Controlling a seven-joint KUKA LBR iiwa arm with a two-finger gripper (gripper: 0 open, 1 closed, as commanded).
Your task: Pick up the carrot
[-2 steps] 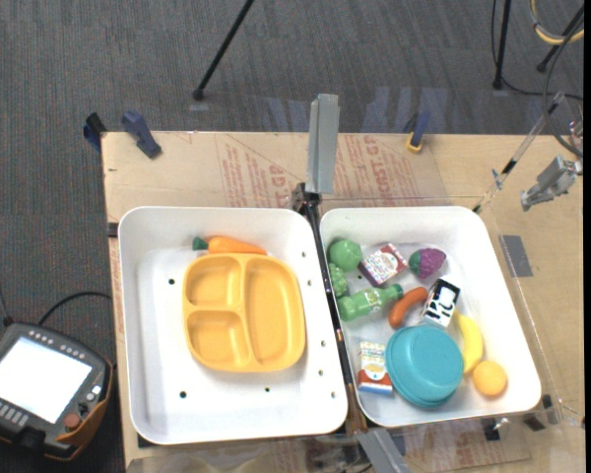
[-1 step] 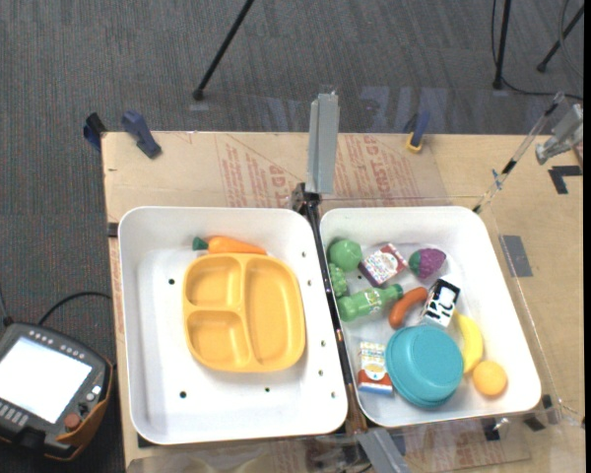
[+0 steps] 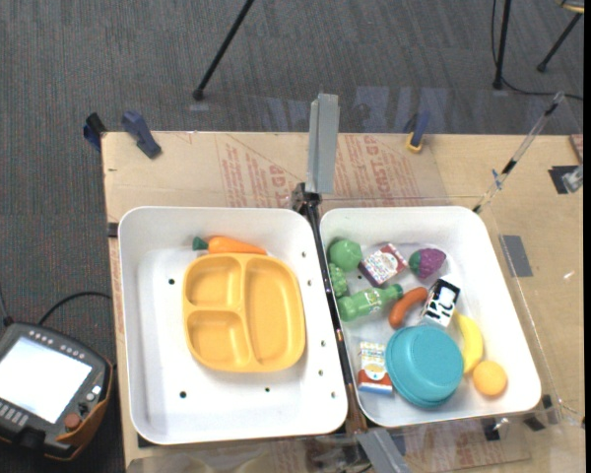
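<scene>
Red printed lettering is seen on the cardboard sheet [image 3: 266, 170] above the bins, too faint to be read. White marks on a small black card [image 3: 440, 304], right of centre, cannot be made out.

Carrot [image 3: 234, 245]: lower edge tucked behind the yellow plate [image 3: 244, 312]'s top rim, so full width can't be told; green end partly hidden too.

Rel. to the teal bowl [image 3: 425, 365] in the right bin:
- Banana [image 3: 470, 342], just right of bowl, its left side covered by the rim.
- Small carton [image 3: 374, 368] at bowl's left, right part hidden under it; label print too small to read.
- Black-and-white card [image 3: 440, 303] just above bowl, bottom corner hidden by the rim; markings unreadable.
- Green bottle [image 3: 368, 302], up-left of bowl, label blurred.

Tablet [image 3: 37, 388], far left of bowl, cut off by the left and bottom edges. Tripod legs, top of view, cut off by the top edge.
</scene>
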